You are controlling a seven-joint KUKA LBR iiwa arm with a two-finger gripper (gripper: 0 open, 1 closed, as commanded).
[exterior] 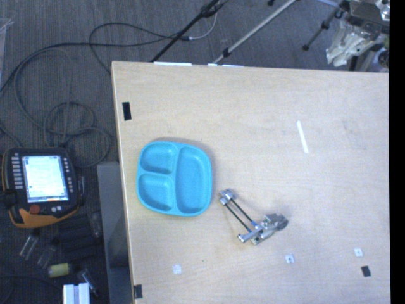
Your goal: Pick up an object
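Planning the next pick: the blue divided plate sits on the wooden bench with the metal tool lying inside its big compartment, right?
Not quite. The metal tool lies on the bare wooden bench, just right of the blue divided plate and slightly nearer the camera, not inside any compartment. The camera view shows this. The rest is right: the plate does sit on the bench.

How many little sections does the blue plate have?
3. The blue plate has two small sections stacked on its left side, upper and lower, and one long section on its right side.
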